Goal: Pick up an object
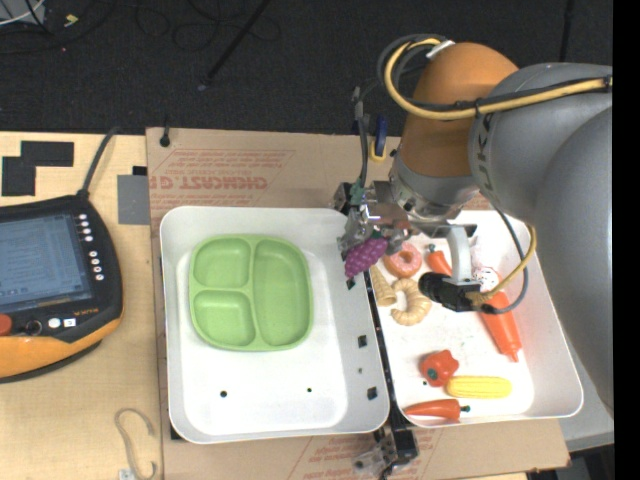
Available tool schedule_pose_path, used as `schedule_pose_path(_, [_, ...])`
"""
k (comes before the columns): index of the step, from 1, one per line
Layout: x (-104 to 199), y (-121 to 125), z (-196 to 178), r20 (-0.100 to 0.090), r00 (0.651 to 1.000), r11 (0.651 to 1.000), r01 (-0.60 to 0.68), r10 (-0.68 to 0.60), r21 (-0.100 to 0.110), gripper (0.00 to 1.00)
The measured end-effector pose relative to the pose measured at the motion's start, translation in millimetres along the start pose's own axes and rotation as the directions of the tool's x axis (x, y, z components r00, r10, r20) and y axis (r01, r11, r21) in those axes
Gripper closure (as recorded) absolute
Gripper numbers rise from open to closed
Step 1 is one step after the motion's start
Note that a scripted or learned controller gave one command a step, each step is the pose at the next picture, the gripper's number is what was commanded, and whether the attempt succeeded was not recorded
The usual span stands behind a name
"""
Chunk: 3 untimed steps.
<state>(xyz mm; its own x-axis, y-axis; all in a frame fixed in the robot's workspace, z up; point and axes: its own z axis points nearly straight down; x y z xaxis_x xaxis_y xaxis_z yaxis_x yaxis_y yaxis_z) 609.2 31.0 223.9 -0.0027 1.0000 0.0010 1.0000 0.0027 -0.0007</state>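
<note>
The gripper (362,236) has pinched the bumpy purple toy grape bunch (362,255) between its fingers over the bins' shared edge, so the pick-up looks nearly done.

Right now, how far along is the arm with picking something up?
Done: the claw has reached the inner edge of the right bin. In hand: a purple grape bunch hangs just under it, seemingly lifted, though the grip itself is hidden. Left: raising it clear. The corn and carrot lie untouched.
</note>
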Motion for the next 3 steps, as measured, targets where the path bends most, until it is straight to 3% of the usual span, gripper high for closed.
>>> schedule_pose_path(1, [52, 27, 6, 0.000, 1.000, 1.000, 0.000, 0.000, 0.001, 1.00])
schedule_pose_path(3, [58, 24, -11, 0.002, 1.000, 1.000, 0.000, 0.000, 0.003, 1.00])
